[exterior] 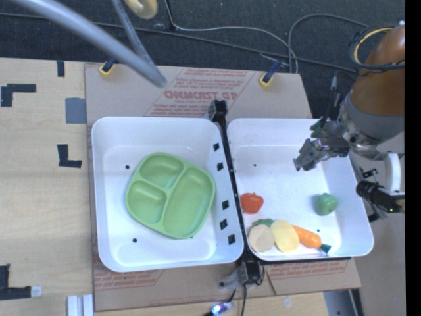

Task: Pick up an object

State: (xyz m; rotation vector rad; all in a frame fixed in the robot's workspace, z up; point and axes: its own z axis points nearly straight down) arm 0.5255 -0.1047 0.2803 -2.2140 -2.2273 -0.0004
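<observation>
In the right bin: gripper (308, 158) hangs above the bare upper floor, arm (375, 91) reaching in from the right
Fingers: dark and small against the white; I cannot tell whether they are apart or together, and nothing shows between them
Progress: by my reading nothing is picked yet; every object lies on a bin floor, so approach, grasp and lift are all left
Nearest target: green ball (325, 204), below and right of the gripper, apart from the rest, near the right wall
Tomato (250, 203): red-orange, rounded, glossy, with a small green cap; sits near the divider (222, 170) between the bins
Front cluster: pale round piece (261, 237), yellow potato (285, 236) and carrot (306, 236) lie touching in a row along the front wall
Carrot shape: slim, tapered, orange, with a bluish-green tip at its right end
Materials: the food looks like smooth moulded plastic, likely light and a bit slippery for two fingers
Left bin (105, 176): holds a plate (171, 194), pale green, rounded, flat and divided into three compartments; probably hard to pinch
Bins: shallow, white, glossy, with rounded corners and low walls
Bench (39, 189): light wood with dark marks; brown printed cardboard (197, 91) lies under the bins
Judgement: the ball is the easiest reach, though its roundness may let it roll off the fingers
</observation>
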